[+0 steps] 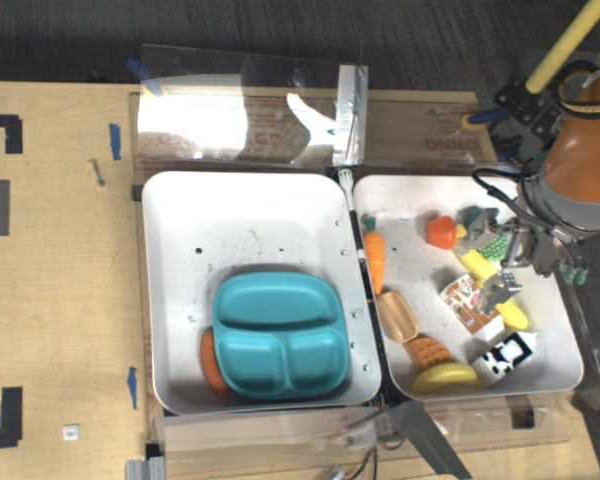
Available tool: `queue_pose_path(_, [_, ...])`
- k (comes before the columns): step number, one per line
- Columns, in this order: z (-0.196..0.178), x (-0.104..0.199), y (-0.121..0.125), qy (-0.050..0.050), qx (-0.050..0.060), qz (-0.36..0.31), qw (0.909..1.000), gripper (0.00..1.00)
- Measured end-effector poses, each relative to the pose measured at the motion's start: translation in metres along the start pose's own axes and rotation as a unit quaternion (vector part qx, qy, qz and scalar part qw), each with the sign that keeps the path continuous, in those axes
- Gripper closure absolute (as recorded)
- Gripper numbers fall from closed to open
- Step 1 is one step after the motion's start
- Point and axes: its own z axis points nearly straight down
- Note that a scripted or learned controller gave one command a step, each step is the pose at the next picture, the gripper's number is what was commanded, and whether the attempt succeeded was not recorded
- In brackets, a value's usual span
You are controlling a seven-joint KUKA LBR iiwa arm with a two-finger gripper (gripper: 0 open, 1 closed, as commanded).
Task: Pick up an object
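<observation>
The gripper (502,286) hung low over the right bin (405,196), in the lower right of the frame, just above a small printed card packet (464,301); whether it was spread or pressed together could not be told. Close around it lay a yellow block (477,263), a second yellow piece (514,316), a black-and-white cube (507,354), a yellow banana (446,375) and an orange-red ball (441,232). Nearer the divider lay a carrot (375,258) and a tan bread slice (398,317).

These looked like light, stiff plastic toys, smooth and apt to slip; the flat packet would probably be hardest to lift, the yellow block easiest if pinched across its short sides.

The crowding left little open room here, and the bin's right wall stood near. The left bin (180,208) held a teal divided tray (280,333) over an orange thing (211,360), with bare floor in its upper half.
</observation>
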Motion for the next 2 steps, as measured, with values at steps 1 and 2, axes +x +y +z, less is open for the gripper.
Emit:
queue_pose_path(1, [0.114, -0.019, -0.004, -0.005, 0.001, -0.030, 0.9995, 0.00])
queue_pose_path(2, [0.115, 0.038, -0.010, -0.002, 0.000, 0.028, 0.9996, 0.00])
